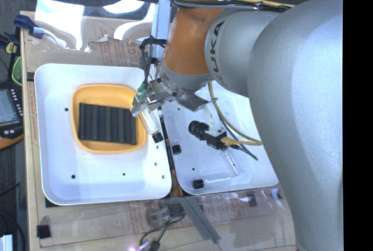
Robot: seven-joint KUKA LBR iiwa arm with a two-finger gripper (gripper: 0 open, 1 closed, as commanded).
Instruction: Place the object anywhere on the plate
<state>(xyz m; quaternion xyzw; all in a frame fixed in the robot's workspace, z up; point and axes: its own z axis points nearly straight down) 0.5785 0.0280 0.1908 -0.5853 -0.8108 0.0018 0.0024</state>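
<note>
Over the left bin's (pixel 87 186) right edge: end effector (pixel 148 105) beside plate (pixel 105 91) rim, grip I cannot tell | clear tube (pixel 218 175) flat in right bin (pixel 247 162), apart from plate | arm (pixel 291 69) overhangs right bin

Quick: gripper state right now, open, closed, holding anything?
Gripper: cannot be told from this view; it is at the right edge of the yellow plate in the left bin.

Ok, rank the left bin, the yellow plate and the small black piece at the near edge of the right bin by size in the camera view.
1. left bin
2. yellow plate, which lies inside that bin
3. small black piece, by far the smallest

All three lie at bench level, so nearness to the camera does not change the order.
</note>
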